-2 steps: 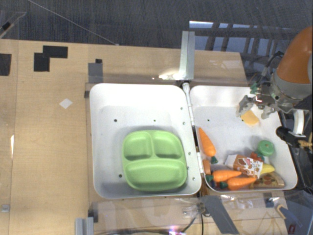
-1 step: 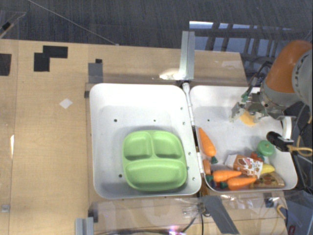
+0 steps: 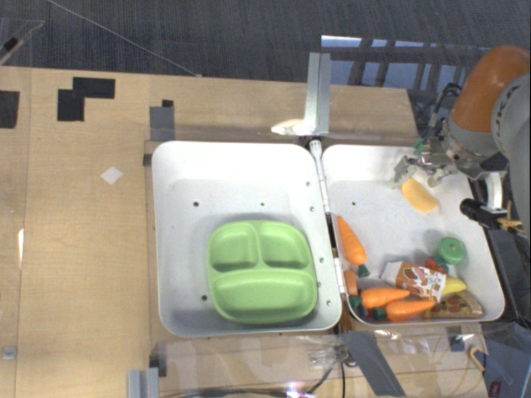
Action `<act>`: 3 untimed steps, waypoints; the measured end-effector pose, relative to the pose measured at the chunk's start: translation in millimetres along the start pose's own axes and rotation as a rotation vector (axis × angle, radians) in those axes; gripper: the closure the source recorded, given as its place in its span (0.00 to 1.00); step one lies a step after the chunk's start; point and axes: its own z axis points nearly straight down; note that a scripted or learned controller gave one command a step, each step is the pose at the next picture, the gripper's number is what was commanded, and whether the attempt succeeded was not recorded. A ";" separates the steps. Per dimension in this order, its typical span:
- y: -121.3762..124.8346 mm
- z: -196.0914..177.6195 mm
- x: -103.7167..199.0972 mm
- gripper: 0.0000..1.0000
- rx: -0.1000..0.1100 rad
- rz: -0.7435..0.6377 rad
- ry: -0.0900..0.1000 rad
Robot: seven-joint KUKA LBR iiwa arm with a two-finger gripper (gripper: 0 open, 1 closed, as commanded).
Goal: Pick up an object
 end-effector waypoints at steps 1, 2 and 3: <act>-56.2 0.0 17.5 0.00 -0.012 0.027 -0.006; -13.2 1.8 3.5 0.00 -0.010 0.029 -0.006; -54.0 0.4 -3.4 0.00 -0.011 0.029 -0.005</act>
